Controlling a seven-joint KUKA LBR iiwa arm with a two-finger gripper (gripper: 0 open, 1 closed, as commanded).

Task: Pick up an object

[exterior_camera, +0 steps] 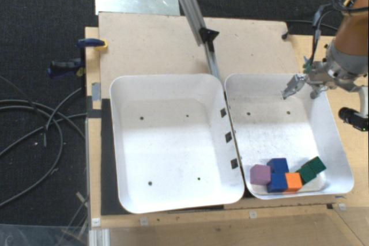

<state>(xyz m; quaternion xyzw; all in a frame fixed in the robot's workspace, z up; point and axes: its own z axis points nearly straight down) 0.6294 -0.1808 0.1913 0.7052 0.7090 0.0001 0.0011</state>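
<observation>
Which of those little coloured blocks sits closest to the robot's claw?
The dark green block, at the right end of the cluster in the right white bin. The purple, blue and orange blocks lie farther left and lower, away from the claw.

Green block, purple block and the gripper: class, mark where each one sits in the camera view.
green block (313, 169): camera view, on its top face.
purple block (260, 174): camera view, on its top face.
gripper (302, 87): camera view, midway between its fingertips, over the right bin's far end.

I'm seeing dark carpet (40, 3) surrounding the tan bench (150, 43), with black cables (34, 124) trailing along its left side.
</observation>
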